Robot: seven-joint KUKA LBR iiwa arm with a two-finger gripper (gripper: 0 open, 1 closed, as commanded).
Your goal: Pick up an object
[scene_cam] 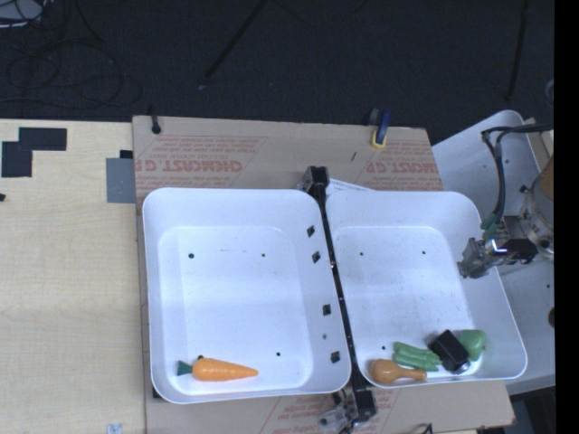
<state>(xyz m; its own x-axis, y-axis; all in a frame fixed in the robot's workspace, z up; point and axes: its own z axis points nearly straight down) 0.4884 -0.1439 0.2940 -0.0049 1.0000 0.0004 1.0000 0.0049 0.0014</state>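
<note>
We look down from one fixed camera set above the worktop (63, 269), tilted so the far side lies toward the top of the frame and the near side toward the bottom. The view faces the two white bins squarely, the left bin (163, 215) and the right bin (466, 208) sitting side by side across the middle, their shared divider running nearly straight down the picture. We stand far enough back to take in both bins whole, the cardboard sheet (271, 152) beneath them, and a dark floor with cables (63, 61) beyond. The arm's hand (478, 259) enters at our right edge.
</note>
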